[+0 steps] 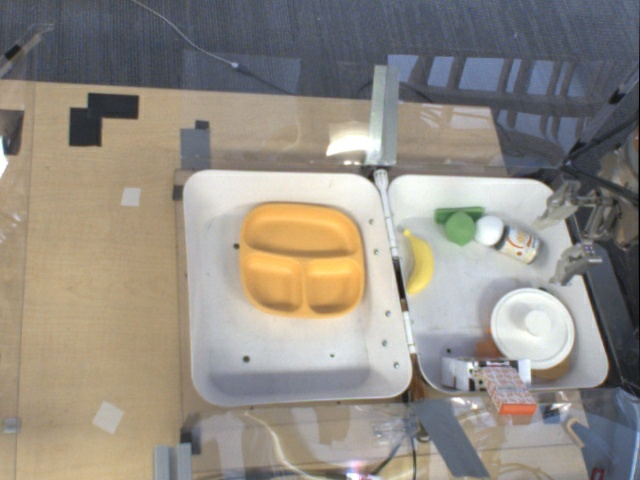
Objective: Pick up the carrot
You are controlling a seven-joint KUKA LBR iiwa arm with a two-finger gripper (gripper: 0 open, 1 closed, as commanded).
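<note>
Crowded right bin [455, 196], carrot nearly buried!
White bowl [532, 325] at 5 o'clock covers an orange sliver, likely the carrot [487, 349]. Banana [420, 262] at 9, green cap [459, 227] and small bottle [517, 244] near 12. End effector [566, 235] hangs at the 3 o'clock rim, fingers spread wide.
</note>
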